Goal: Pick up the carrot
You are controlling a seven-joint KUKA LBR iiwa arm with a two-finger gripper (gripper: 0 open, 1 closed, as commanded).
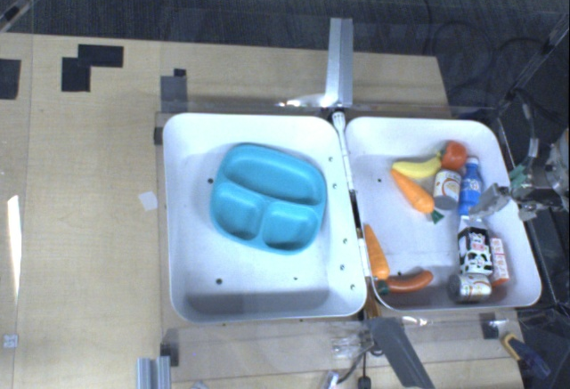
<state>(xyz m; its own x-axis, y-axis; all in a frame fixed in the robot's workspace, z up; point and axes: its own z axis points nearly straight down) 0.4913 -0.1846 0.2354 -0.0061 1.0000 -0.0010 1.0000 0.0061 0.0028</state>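
Observation:
Two orange carrots lie in the right bin (pixel 401 131). One carrot (pixel 412 192) sits slantwise near the middle, just under a yellow banana (pixel 417 168), its green end pointing to the lower right. The other carrot (pixel 376 254) lies along the bin's left wall, above a brown sausage (pixel 410 281). My gripper (pixel 515 193) hangs at the bin's right rim, right of a blue bottle (pixel 469 186), well apart from both carrots. Nothing is visibly held in it.
The left bin (pixel 191 200) holds a blue divided tray (pixel 267 197). Crowding the right bin's right side are a red-orange tomato (pixel 455 153), a white can (pixel 446 188), a cow-patterned carton (pixel 475 255) and a red packet (pixel 499 260).

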